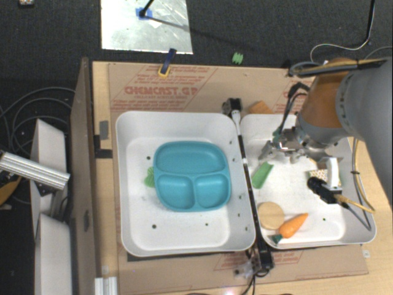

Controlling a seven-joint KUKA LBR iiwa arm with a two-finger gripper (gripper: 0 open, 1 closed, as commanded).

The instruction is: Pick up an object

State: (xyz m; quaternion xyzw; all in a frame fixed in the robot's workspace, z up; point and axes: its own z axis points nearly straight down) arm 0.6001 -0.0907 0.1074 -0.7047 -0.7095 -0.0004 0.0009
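Carrot (pixel 292 224): one, laid slantwise at the near edge of the right bin (pixel 290 189), its green end turned towards the near-left corner
Tan disc (pixel 271 214): one, lying flat, just beside the carrot and close to the same near-left corner
Green piece (pixel 262 174): one, long, laid close along the right bin's left wall, about midway; judged the likeliest object to be picked, being nearest the tool
Blue plate (pixel 191 175): one, with three compartments, set in the middle of the left bin (pixel 184 229)
Green scrap (pixel 149 177): one, at the plate's left edge and partly hidden beneath it
Gripper (pixel 277 147): held over the right bin, just beyond the green piece and towards the far-left corner; nothing is seen in it; whether it is spread or pressed together cannot be told
Tan block (pixel 260 107): one, at the far-left corner of the right bin; whether it is inside the rim or outside cannot be told
Risk, wall: the green piece is so close to the left wall that the wall could be struck on the descent, or the piece only pushed along it
Risk, grip: a long piece seized off its middle could tip and be dropped
Bins: two, side by side
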